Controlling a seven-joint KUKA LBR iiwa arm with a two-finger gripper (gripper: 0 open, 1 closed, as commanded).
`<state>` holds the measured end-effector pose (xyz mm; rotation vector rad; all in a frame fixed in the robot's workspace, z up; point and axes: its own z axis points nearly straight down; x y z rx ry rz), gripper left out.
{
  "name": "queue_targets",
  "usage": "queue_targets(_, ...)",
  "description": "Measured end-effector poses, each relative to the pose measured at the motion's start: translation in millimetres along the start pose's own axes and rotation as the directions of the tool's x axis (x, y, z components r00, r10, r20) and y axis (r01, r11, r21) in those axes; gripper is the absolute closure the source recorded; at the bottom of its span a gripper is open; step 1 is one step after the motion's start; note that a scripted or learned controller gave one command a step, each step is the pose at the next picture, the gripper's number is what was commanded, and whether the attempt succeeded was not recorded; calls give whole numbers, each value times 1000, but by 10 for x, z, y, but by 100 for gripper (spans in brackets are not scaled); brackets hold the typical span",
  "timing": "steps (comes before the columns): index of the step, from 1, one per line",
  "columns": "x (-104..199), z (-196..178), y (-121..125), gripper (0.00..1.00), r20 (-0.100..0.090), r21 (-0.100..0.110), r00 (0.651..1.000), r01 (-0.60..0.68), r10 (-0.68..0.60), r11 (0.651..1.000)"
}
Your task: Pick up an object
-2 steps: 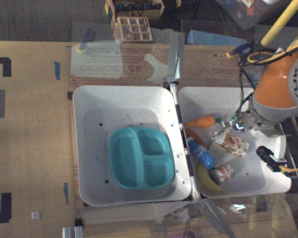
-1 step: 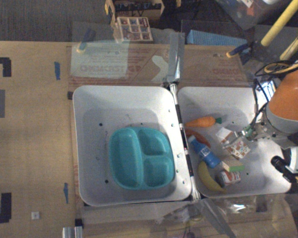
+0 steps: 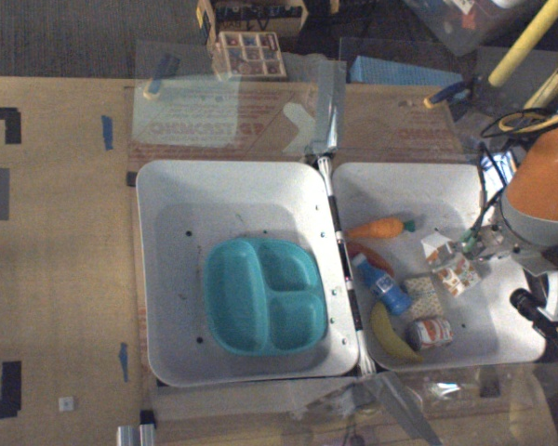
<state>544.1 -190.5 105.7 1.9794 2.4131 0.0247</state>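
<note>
The right bin (image 3: 502, 328) holds several small objects. An orange carrot (image 3: 384, 228) lies near its left wall. Below it a blue bottle (image 3: 383, 287) lies slanted, with a yellow banana (image 3: 391, 334) and a small can (image 3: 431, 331) nearer the front. A white carton (image 3: 436, 247) and a patterned little box (image 3: 457, 276) sit mid-bin. My gripper (image 3: 472, 246) reaches in from the right, just above and right of the patterned box and beside the carton. The wrist hides how it meets them.
The left bin (image 3: 167, 212) carries a teal divided plate (image 3: 263, 295). The arm's orange band (image 3: 542, 182) hangs over the right bin's right wall. Cardboard boxes (image 3: 250, 12) and clutter stand beyond the bench's far edge.
</note>
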Motion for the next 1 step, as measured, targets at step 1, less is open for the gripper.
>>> queue_targets(1, 357, -833, 524, 100, -3, 23, 1000, -29, 29, 999)
